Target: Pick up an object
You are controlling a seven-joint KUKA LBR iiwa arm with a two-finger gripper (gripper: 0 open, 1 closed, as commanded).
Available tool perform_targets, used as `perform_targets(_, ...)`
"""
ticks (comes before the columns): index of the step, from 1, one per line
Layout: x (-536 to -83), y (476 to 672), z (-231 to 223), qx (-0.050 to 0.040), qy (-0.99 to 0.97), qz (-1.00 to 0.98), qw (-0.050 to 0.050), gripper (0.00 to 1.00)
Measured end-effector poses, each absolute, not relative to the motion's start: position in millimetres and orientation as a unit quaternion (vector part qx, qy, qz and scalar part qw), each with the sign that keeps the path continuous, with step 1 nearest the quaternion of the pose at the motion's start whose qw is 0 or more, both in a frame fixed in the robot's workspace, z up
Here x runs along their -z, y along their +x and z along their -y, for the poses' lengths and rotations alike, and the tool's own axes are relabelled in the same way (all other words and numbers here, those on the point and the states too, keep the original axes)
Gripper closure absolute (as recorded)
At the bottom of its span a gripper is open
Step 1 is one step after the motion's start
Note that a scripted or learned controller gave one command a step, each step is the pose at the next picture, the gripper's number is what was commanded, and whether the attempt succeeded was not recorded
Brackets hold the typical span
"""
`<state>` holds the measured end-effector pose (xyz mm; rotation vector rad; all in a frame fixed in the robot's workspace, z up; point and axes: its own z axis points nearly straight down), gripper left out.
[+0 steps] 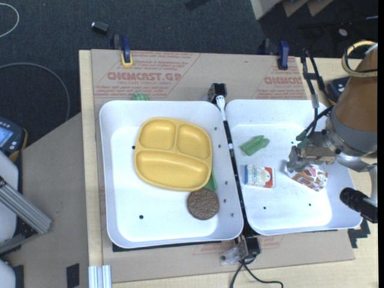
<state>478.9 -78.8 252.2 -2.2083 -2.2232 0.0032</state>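
Note:
My gripper (298, 162) reaches down into the right bin (273, 218), its tip just over the left end of a red and white packet (313, 177). A small white carton with blue and red print (259, 176) lies left of it. A green pea pod (254, 144) lies further up in the same bin. In the left bin (120, 221) a yellow divided plate (173, 153) lies upside-left, with a brown round patty (203, 204) by its lower right edge. A green item (211, 182) peeks from under the plate.
The bins sit on a cardboard-covered bench (162, 71) held by blue clamps (125, 48) at the back edge. A black cable (311, 83) runs down to the wrist on the right. A green scrap (140, 97) lies behind the left bin.

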Motion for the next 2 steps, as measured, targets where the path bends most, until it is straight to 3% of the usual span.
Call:
perform_targets(1, -324.2, 480.6, 26.6, 0.0035, -0.704, 0.710, -0.003, 1.00)
perform_targets(2, -324.0, 479.6, -28.2, 0.0012, -0.705, 0.709, 0.000, 1.00)
